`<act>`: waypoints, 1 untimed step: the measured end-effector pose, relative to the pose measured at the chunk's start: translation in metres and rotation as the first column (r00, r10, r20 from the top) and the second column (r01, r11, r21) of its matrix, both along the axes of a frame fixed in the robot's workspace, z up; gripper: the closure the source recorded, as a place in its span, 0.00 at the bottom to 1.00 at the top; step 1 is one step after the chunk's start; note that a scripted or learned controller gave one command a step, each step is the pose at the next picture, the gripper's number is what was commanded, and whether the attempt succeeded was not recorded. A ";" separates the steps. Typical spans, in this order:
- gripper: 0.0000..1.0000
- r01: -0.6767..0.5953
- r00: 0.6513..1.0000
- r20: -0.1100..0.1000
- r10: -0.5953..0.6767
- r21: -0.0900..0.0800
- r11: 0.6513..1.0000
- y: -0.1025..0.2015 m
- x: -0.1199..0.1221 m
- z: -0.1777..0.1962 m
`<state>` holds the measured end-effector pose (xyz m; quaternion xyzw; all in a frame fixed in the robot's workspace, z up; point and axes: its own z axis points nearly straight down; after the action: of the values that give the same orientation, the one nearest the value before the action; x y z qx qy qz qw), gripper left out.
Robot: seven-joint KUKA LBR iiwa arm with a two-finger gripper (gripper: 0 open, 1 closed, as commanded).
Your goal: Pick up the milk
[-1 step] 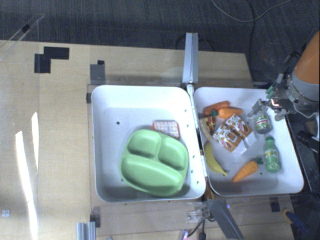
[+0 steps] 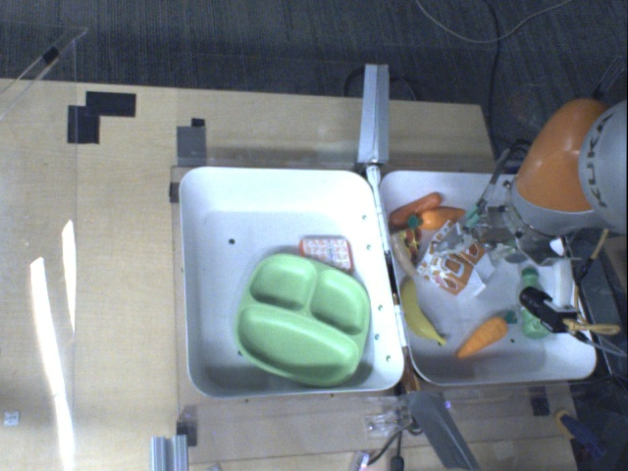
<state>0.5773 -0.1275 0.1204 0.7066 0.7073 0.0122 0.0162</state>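
Observation:
A small box with a red and white pattern [image 2: 326, 251], possibly the milk, lies in the left bin [image 2: 211, 263] just behind a green divided plate [image 2: 304, 317]. My gripper [image 2: 491, 226] hangs over the right bin [image 2: 549, 361], far from that box. It is at the upper right edge of a crinkled white bag with orange print [image 2: 453, 263]. The wrist hides the point where the gripper meets the bag.
In the right bin a carrot [image 2: 417, 206] and an orange item [image 2: 440, 219] lie at the back left. A banana [image 2: 420, 314] and a second carrot [image 2: 483, 337] lie in front. A metal divider [image 2: 374, 116] stands between the bins.

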 end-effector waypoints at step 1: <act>0.00 -0.043 0.999 0.010 0.043 -0.009 0.999 0.014 0.009 -0.010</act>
<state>0.5860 -0.1139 0.1106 0.6911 0.7223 0.0133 0.0226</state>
